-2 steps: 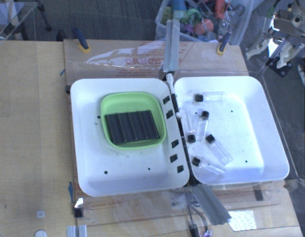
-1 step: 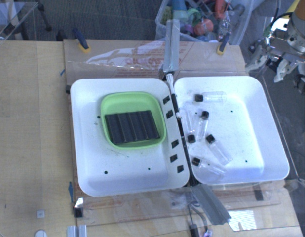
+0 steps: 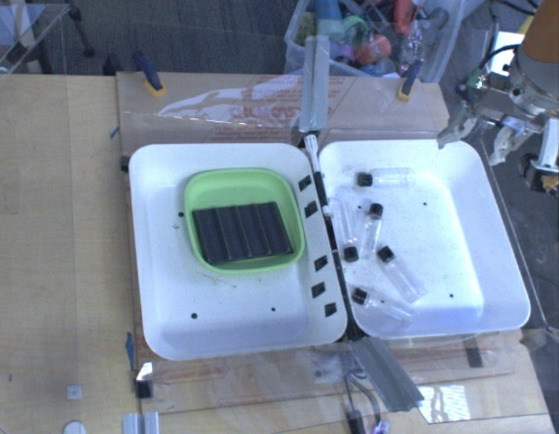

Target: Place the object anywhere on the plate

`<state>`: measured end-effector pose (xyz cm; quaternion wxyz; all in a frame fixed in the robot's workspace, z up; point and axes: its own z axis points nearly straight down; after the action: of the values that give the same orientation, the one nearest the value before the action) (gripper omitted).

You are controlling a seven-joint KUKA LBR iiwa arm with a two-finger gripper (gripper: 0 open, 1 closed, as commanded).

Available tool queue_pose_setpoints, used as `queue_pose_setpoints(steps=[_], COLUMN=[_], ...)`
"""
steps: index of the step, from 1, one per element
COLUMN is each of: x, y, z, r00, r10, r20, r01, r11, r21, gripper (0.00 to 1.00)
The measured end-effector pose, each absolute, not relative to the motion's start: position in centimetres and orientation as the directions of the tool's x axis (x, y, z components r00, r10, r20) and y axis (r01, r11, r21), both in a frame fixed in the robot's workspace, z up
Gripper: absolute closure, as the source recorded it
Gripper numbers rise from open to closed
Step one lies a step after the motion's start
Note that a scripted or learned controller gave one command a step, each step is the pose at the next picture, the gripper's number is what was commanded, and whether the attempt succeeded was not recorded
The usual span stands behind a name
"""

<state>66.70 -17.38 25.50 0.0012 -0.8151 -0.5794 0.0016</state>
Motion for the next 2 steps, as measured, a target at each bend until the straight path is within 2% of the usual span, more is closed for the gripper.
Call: queue_pose_setpoints(steps=[1, 2], x=[66.71, 66.72], y=[-21.15, -21.09], z=[27.46, 27.44], r00=[0.335, 0.334], r10=[0.942, 0.942], r20=[-0.001, -0.001], r01=[0.942, 0.942], r11=[-0.335, -0.334], r21=[0.002, 0.002], gripper=[0.00, 0.00])
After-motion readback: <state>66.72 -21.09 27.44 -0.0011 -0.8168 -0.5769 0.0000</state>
